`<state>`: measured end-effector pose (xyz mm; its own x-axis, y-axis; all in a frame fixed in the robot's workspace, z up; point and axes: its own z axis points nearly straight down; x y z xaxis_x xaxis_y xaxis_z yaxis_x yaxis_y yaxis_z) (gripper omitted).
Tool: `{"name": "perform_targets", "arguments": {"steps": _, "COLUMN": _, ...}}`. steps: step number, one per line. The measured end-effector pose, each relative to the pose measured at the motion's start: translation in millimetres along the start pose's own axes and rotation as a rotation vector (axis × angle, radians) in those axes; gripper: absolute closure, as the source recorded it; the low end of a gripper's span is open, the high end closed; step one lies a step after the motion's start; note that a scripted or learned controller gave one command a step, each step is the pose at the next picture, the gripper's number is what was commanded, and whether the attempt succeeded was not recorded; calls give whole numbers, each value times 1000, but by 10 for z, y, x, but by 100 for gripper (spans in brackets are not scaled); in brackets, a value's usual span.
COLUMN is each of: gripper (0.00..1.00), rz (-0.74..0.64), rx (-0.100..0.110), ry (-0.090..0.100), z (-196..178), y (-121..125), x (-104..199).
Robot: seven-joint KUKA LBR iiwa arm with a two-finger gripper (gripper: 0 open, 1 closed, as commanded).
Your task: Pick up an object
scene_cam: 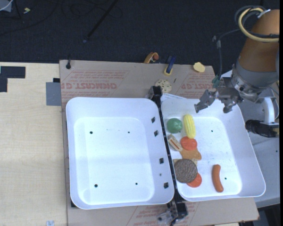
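Toys crowd the left half of the shallow white plastic bin on the right (236, 173), and one of them is what I must lift. My jaws (216, 102) hang above that bin's far edge, well apart from every piece; the two dark fingers are splayed wide, released, nothing between them.

Choosing well matters most. The orange-red plastic sausage (218, 178) lies alone toward the near right of the bin, clear floor all around it, so I judge it the easiest target. The yellow plastic corn cob (189, 125) lies just beside the round green plastic vegetable (174, 125); below them the small tan hot-dog bun (175, 144), the red-orange tomato piece (189, 143) and the round brown ridged patty (185, 170) touch or overlap, and a finger coming down there would likely land on a neighbour.

For the sausage I would travel toward the near side, turn my wrist so the fingers straddle its short width, not its length, and descend straight until the tips almost meet the floor. It looks smooth and rounded, so an off-centre close could squirt it sideways; centring over its middle is the care needed. The other white bin (113, 149) on the left plays no part in this step.
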<state>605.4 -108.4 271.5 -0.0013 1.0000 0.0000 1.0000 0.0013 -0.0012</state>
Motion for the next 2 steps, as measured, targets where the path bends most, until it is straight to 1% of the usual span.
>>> {"name": "perform_targets", "arguments": {"steps": 1, "gripper": 0, "rz": 2, "rx": 16, "ry": 3, "z": 1332, "y": -306, "x": -41}}
{"name": "perform_targets", "arguments": {"steps": 2, "gripper": 0, "rz": -1, "rx": 2, "ry": 1, "z": 1864, "y": 246, "x": 80}}
